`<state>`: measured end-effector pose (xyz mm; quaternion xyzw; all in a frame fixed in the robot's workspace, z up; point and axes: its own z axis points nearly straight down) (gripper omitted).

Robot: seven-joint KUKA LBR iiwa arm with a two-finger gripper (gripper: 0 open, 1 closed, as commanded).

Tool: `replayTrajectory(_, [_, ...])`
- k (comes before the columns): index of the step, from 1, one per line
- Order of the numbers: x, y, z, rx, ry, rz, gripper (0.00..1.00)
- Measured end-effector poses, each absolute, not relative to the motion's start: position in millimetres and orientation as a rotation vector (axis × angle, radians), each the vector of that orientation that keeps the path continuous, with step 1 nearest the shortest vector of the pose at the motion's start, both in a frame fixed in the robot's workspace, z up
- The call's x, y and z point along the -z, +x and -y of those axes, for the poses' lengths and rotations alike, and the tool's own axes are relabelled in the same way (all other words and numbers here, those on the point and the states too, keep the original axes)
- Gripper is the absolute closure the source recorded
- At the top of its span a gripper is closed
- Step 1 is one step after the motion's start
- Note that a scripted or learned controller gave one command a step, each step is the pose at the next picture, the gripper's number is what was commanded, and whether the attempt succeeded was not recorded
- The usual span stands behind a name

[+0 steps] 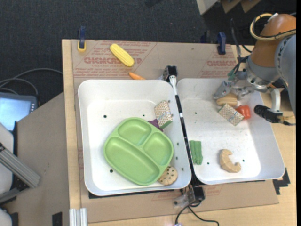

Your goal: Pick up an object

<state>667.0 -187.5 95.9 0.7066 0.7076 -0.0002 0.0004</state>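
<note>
A robotics lab, by the look of it. A grey arm (277,55) with an orange band reaches over a bench (141,51) topped with printed board held by blue clamps (82,37). Left of its gripper (230,91) sit two white bins (89,126) of toy food. Loose cables (28,76) trail over dark carpet (47,13) far to the left.

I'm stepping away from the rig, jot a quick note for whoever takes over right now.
Claw: low over the far end of the right bin, above a tan item; grip not readable.
Right bin: patterned block and orange piece beside the claw, croissant, green item.
Left bin: green divided plate, cookie, second patterned block.
Done: nothing visibly lifted.
Left: grasp and lift one object.
</note>
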Motion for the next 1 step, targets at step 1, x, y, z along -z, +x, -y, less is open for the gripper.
replayTrajectory(1, [-98.0,667.0,133.7,-0.001,2.219,-2.229,1.00])
